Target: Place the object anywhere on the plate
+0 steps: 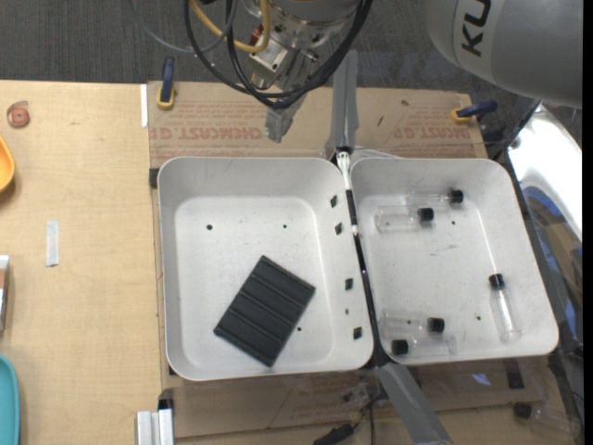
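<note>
A black ribbed rectangular plate (266,310) lies tilted on the floor of the left bin (185,188), toward its front. Several clear vials with black caps lie in the right bin (519,211): one (400,219) at the back left, one (503,308) by the right wall, one (413,324) near the front. My gripper (276,126) hangs high over the cardboard behind the left bin's back rim, far from the plate and the vials. Nothing shows beneath its tip.
A grey post (344,100) stands behind the seam between the two bins. Clamps (167,82) (473,111) pin the cardboard at the back corners. Cables (218,44) loop off the wrist. A wooden table (74,248) with small items lies to the left.
</note>
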Available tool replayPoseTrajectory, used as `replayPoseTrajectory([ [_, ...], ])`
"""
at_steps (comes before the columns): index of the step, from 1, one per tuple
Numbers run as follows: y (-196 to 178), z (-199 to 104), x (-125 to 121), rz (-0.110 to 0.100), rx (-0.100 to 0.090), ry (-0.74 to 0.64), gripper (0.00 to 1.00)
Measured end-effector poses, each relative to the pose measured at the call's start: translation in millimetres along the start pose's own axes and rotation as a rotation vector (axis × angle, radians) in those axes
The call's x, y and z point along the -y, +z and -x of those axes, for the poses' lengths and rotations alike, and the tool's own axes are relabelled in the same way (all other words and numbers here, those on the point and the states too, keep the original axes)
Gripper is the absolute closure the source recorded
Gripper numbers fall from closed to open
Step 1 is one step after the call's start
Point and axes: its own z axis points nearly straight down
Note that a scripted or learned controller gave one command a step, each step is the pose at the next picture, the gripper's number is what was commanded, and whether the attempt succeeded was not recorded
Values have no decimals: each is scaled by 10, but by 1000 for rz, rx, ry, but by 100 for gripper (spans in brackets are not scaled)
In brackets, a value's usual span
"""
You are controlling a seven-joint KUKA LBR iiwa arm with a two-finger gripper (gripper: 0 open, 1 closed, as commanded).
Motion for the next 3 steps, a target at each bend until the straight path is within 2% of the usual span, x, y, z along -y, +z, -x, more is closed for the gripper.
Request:
replayPoseTrajectory([
  [1,-465,-161,148,0,0,-384,100],
  [3,-589,-213,142,-4,13,-366,100],
])
